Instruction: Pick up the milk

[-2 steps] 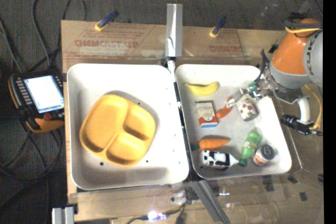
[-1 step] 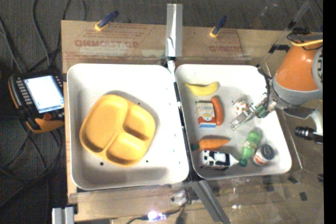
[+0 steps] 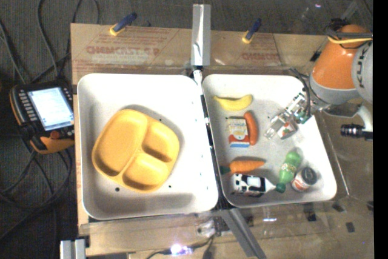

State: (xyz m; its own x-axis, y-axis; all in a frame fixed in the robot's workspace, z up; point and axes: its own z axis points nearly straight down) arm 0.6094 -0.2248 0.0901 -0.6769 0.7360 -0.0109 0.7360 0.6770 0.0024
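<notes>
The milk (image 3: 250,184) is a small black-and-white carton lying on its side near the front edge of the right bin (image 3: 321,148). My gripper (image 3: 282,124) hangs over the right middle of that bin, behind the milk and to its right, well apart from it. It is open, and nothing is between its fingers. The arm's orange band (image 3: 338,63) sits at the bin's far right corner.
Around the milk lie a carrot (image 3: 247,165), a green bottle (image 3: 289,168) and a small can (image 3: 305,178). Further back are an orange-and-white carton (image 3: 237,130), a sausage (image 3: 251,126) and a banana (image 3: 234,102). The left bin (image 3: 91,94) holds a yellow divided tray (image 3: 137,148).
</notes>
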